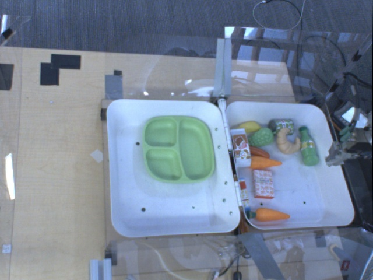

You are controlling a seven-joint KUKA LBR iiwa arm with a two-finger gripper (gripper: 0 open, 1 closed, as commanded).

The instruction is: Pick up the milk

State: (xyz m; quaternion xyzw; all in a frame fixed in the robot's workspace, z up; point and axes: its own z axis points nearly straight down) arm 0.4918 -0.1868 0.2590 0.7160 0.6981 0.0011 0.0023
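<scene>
The milk (240,147) is a white carton with a red label, lying flat along the left wall of the right bin (326,212). A red chili-like piece (260,153) and a carrot (266,163) touch its right side. My gripper (341,151) hangs at the right bin's right rim, far to the right of the milk and just right of a green bottle (308,146). Nothing is seen in it.
The right bin also holds a yellow fruit (249,126), a green knobbly vegetable (261,137), a can (281,125), a beige croissant shape (287,143), a red-and-white box (263,184) and a second carrot (271,215). A green divided plate (178,149) lies in the left bin (125,209).
</scene>
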